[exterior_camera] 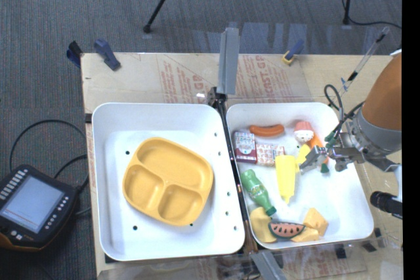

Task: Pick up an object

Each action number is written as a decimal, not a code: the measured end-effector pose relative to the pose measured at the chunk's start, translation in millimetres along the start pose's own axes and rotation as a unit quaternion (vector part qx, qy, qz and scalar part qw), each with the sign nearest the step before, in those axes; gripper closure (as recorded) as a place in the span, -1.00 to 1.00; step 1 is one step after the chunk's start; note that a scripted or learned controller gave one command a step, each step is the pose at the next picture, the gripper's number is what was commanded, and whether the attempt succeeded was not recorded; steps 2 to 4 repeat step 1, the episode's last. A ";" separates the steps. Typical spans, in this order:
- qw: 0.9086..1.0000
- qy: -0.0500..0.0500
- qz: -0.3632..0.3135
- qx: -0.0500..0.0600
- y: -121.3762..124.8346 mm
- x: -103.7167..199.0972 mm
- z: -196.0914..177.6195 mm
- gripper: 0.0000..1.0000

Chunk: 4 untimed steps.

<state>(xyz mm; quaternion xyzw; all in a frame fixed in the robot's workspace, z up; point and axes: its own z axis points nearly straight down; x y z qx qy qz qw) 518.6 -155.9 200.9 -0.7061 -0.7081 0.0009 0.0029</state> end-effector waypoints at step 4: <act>1.000 -0.001 0.003 -0.001 24.2 54.1 114.2 -1.00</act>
